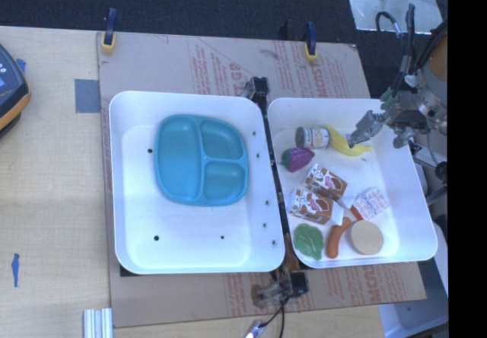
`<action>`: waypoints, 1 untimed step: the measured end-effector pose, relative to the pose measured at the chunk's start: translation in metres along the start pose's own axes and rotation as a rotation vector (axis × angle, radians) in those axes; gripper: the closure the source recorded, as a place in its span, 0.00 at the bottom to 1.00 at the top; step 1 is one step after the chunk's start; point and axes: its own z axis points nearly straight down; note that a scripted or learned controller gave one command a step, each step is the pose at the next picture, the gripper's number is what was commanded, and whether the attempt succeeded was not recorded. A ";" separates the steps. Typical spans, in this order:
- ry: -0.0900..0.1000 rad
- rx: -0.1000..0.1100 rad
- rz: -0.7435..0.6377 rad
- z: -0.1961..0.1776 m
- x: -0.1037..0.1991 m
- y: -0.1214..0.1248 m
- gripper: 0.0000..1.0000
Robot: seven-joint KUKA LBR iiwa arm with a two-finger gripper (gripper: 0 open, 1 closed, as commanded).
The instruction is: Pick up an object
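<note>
My gripper (383, 135) hangs over the back right part of the right bin (407, 176), its two fingers spread open with nothing between them. Its left finger (365, 129) sits just above the right end of a yellow banana (344, 146). Left of the banana lies a small jar (311, 137), then a purple eggplant (297, 157). Two brown and white cartons (326, 182) (312, 206) lie mid-bin. Along the front are a green leaf-shaped piece (308, 240), an orange sausage (335, 240), a tan round disc (366, 237) and a white and pink packet (371, 202).
The left bin (133, 199) holds a blue divided plate (202, 159). A black divider with clamps (260, 89) runs between the bins. Cables and the arm's body (415, 47) stand at the right edge. A dark device (9, 85) rests at the far left of the bench.
</note>
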 end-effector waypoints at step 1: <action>-0.001 0.002 -0.001 0.098 0.019 0.050 0.00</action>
